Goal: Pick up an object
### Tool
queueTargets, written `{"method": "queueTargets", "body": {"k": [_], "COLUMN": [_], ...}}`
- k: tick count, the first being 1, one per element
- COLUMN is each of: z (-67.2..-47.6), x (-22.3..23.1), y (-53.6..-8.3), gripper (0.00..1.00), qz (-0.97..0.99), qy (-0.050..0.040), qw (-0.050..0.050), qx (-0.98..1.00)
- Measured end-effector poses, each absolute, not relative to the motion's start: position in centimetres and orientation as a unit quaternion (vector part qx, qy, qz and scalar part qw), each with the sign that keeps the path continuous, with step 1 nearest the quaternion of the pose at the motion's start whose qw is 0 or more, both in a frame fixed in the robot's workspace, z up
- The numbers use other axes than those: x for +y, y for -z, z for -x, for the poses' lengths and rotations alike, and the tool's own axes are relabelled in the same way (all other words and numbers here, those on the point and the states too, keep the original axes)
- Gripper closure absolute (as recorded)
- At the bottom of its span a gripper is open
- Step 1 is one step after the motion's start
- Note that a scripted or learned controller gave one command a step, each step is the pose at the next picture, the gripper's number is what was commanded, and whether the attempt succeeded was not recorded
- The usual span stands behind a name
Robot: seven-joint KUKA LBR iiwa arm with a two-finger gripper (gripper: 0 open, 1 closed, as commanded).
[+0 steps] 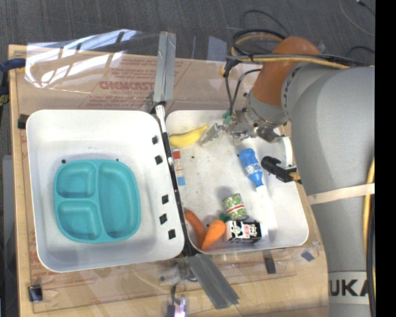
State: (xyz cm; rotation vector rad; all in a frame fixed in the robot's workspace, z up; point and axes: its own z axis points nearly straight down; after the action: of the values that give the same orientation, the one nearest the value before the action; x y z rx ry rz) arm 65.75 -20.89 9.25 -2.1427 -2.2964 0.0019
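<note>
yellow curved plastic banana (188,136) lies at 11 o'clock in the right white shallow bin (287,233), gripper (219,131) just beside it at its 3 o'clock, grip state cannot tell; blue bottle (251,168) at 2 o'clock, orange carrot (213,234) at 6 o'clock; teal divided tray (97,201) in left bin (39,137)

I count two white bins: the left bin (39,177) holds one teal divided tray (97,200) with three compartments. In the right bin (287,233) I see one banana (188,137), one blue bottle (251,167), one small green can (233,206), two carrots (205,231), and one black carton (244,230).
</note>
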Motion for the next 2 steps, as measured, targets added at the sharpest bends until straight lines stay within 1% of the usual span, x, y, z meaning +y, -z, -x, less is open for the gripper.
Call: {"method": "queueTargets", "body": {"k": [1, 2], "z": [-65.7, -58.2], "x": [-21.1, -21.0], "y": [-21.1, -9.2], "gripper": [0.0, 0.0], "qz": [0.659, 0.653], "qy": [-0.0002, -0.0007], "qw": [0.0, 0.001], "qx": [-0.752, -0.758]}}
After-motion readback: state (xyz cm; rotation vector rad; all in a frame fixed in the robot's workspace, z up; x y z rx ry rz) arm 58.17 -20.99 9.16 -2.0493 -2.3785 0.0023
